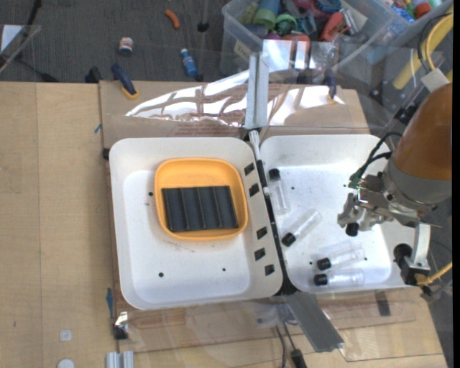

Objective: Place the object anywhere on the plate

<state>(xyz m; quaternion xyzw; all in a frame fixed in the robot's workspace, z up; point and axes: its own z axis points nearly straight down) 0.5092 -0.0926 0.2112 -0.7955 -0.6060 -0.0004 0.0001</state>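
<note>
A wooden bench carries 2 shallow white bins side by side, with a clear tub of bright toys on the dark floor beyond. In the left bin an orange plate sits toward the back edge, and a dark ribbed block lies flat on it. The right bin holds several clear vials with black caps: 1 by the left wall, 1 near the middle, and 2 by the front edge. The gripper hangs over the right bin's right side, above the floor; whether its grip is open or closed I cannot tell, and nothing visibly sits in it.
</note>
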